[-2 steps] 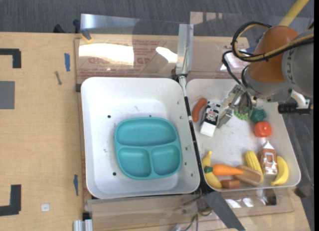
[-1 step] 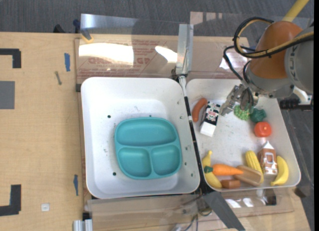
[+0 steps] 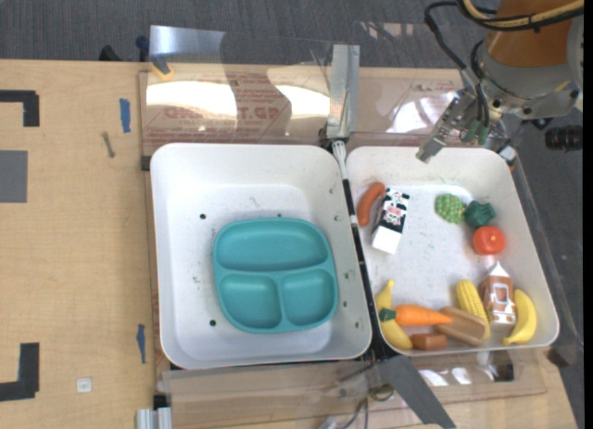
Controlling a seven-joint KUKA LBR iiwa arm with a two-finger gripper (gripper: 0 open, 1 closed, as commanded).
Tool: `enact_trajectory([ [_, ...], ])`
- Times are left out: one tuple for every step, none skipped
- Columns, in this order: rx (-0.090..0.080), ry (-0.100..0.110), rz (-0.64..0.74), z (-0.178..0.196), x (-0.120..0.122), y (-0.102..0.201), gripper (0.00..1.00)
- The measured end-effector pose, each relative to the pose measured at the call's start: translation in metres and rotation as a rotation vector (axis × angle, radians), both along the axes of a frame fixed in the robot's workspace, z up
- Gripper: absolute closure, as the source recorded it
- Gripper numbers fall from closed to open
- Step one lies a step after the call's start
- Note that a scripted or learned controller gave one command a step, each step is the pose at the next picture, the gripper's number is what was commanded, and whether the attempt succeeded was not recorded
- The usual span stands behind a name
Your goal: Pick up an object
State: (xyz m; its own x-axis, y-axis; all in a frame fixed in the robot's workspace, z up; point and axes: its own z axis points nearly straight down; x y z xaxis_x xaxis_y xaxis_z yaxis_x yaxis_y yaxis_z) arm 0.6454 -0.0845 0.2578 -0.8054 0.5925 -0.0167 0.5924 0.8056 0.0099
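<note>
Two glossy white bins; tool state unclear; teal plastic compartment tray.

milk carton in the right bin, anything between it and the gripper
Nothing visible does. The gripper hangs over the right bin's far rim, and the milk carton lies toward the bin's left side with bare white floor between them. The hot dog lies on its far left.
</note>
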Motion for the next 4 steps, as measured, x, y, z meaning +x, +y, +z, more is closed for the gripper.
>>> enact_trajectory([
  [0.005, 0.010, -0.222, 0.028, -0.018, 0.065, 1.00],
  [0.006, 0.013, -0.333, 0.038, 0.007, 0.114, 1.00],
  [0.007, 0.020, -0.421, 0.024, 0.005, 0.177, 1.00],
  [0.006, 0.011, -0.419, 0.036, 0.006, 0.177, 1.00],
])
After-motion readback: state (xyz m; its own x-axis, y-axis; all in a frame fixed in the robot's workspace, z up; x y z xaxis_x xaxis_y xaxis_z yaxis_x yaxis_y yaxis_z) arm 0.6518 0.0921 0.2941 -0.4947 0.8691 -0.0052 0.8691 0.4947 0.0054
